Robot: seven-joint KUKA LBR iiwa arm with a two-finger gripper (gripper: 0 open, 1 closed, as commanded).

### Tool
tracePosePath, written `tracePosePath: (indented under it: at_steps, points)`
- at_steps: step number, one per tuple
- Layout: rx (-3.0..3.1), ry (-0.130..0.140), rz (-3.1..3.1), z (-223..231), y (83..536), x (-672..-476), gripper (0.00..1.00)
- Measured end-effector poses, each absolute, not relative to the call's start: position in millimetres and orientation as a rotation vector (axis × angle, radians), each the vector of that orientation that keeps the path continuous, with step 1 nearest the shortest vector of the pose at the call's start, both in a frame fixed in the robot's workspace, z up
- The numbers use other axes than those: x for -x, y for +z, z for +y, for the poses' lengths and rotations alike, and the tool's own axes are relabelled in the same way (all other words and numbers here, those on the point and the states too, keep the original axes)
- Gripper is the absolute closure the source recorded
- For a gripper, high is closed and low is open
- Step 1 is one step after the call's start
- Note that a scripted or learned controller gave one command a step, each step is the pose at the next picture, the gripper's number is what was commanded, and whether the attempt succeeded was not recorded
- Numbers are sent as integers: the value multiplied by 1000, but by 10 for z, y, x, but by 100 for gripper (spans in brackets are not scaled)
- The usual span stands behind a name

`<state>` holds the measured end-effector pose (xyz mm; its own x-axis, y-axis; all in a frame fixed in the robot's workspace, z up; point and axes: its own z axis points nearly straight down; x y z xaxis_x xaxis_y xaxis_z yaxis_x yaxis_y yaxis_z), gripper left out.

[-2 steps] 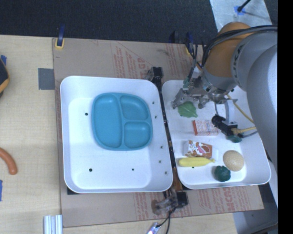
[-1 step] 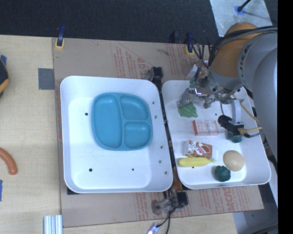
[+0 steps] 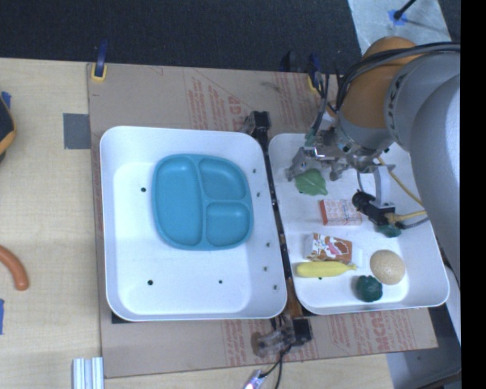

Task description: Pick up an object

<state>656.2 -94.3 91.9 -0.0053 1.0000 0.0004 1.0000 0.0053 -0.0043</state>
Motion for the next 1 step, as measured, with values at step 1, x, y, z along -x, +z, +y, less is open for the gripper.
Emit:
tracePosePath:
  at_steps: [1]
  points:
    - [2218,3,-2224,-1112,923,-6564,0]
